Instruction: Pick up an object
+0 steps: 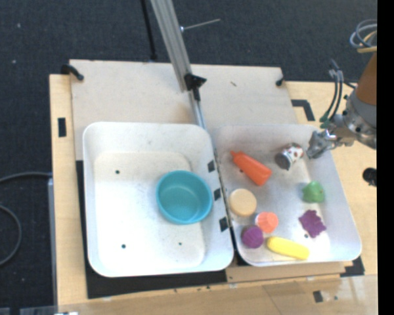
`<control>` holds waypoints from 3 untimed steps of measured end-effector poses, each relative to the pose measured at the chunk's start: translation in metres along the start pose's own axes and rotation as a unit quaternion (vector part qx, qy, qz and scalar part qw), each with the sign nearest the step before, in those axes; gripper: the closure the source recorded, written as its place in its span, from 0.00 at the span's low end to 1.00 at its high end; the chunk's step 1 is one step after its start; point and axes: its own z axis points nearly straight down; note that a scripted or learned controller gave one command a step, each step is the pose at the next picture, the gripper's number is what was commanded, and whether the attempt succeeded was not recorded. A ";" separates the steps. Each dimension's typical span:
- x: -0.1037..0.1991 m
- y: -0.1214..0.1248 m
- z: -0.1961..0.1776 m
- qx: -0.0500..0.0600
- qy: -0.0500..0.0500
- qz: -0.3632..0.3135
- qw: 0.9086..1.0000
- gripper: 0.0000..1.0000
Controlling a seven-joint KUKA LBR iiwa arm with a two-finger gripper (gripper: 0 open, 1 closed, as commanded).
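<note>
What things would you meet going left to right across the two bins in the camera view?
Blue bowl → orange carrot → yellow banana → green ball.

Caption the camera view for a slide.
Pincer at the right bin's far edge beside a small cup; blue bowl in left bin.

Single fixed overhead view, slanting down on both bins (pixel 92 136)
</note>
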 end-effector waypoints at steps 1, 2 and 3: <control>0.057 -0.014 0.004 0.003 0.002 -0.002 1.000 1.00; 0.105 -0.019 -0.010 0.002 0.002 -0.003 1.000 1.00; 0.154 -0.030 -0.003 0.003 0.002 -0.002 1.000 1.00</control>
